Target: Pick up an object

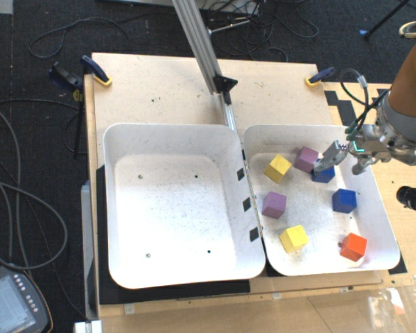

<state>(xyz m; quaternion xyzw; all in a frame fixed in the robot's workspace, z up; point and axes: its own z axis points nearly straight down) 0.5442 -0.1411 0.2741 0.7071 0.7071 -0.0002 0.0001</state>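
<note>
Several cubes lie in the right bin: a yellow cube, a purple cube, a small blue cube, a larger blue cube, a second purple cube, a second yellow cube and an orange cube. My gripper reaches in from the right over the bin's far right part, open. Its left finger sits just over the small blue cube, beside the first purple cube. The right finger stands apart. Nothing lies between them.
The left bin adjoins the right one along a shared middle wall. A slanted metal pole runs down from the top to the far edge between the bins. Clamps sit at the board's far corners.
</note>
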